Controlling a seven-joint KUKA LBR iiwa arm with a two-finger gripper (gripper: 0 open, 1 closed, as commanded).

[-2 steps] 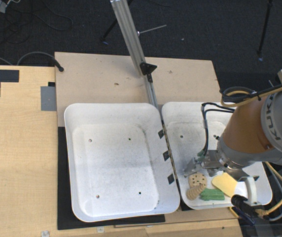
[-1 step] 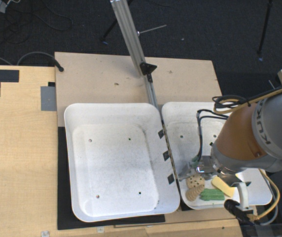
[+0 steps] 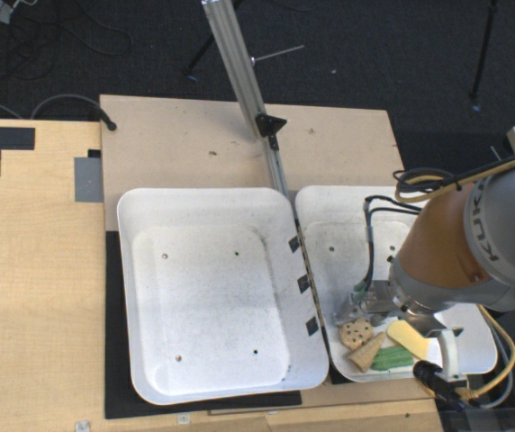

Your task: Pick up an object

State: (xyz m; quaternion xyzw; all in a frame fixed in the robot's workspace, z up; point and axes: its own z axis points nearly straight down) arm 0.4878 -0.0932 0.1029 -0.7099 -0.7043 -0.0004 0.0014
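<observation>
My gripper [image 3: 355, 308] reaches down into the right bin [image 3: 334, 223], just above a small pile of objects at the bin's front. The pile holds a tan round cookie-like piece with dark dots [image 3: 356, 333], a tan wedge [image 3: 365, 355], a green object [image 3: 393, 359] and a yellow block [image 3: 408, 337]. The arm's orange and grey wrist [image 3: 447, 241] hides much of the right bin. The gripper's tip sits directly over the cookie-like piece, and nothing visibly hangs from it.
The left bin [image 3: 208, 286] lies beside the right one, with a divider and black clips [image 3: 301, 282] between them. A slanted aluminium beam [image 3: 239, 70] rises behind the bins. Cables [image 3: 474, 385] trail at the arm's lower right.
</observation>
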